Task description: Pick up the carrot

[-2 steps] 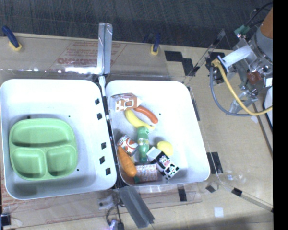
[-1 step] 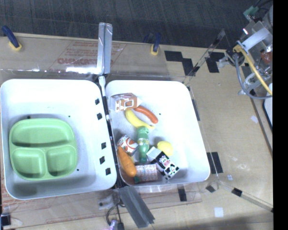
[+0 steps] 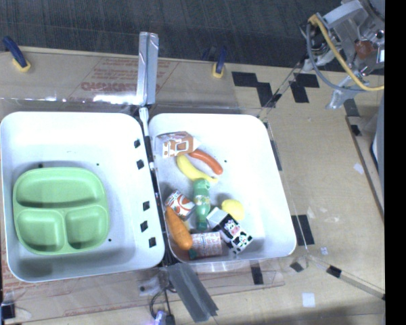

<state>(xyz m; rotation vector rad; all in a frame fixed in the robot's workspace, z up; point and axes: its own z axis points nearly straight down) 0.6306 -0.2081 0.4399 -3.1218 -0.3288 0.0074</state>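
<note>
Currently the arm (image 3: 348, 26) sits at the upper right corner of the camera view, well apart from the right bin (image 3: 274, 181) and off past that bin's far right corner. Only its wrist end is in frame: grey hardware with a yellow cable looping around it, tilted and raised over the bench (image 3: 325, 195). Whether the hand is spread or pressed together cannot be told from this view, and nothing is seen held.

The carrot (image 3: 178, 231) lies in the right bin, near its front left corner, close to the bin's left wall. It is orange, lying at a slant with its narrow end toward the bin's middle. Just beside it, toward the bin's front wall, lies a brown can (image 3: 206, 244) on its side. A small red-and-white can (image 3: 181, 204) sits just behind the carrot. A green bottle (image 3: 201, 202) lies next to that, toward the bin's centre. A lemon (image 3: 232, 208) and a black-and-white carton (image 3: 235, 235) lie further right, near the bin's front. Toward the bin's back lie a banana (image 3: 189, 168), a sausage (image 3: 207, 160) touching it, and a brown-and-white packet (image 3: 176, 144).

The left bin (image 3: 68, 131), adjoining the right bin's left wall, holds a green tray (image 3: 59, 210) with three compartments.
</note>
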